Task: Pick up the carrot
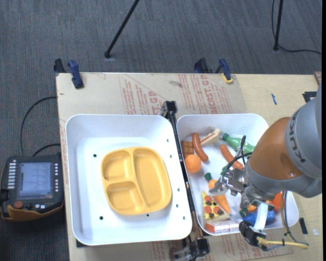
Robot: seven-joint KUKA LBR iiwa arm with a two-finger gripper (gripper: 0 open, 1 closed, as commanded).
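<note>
In right bin (244,118) | carrot (226,155) just beside tool (233,186) | grip unclear

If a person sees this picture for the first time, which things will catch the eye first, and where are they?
The yellow divided plate stands out most; it lies alone in the left white bin. Next is the grey arm with its orange band, which reaches in from the right over the right bin. That bin holds a crowd of small toy foods, among them an orange ball, a sausage and a carrot.
</note>
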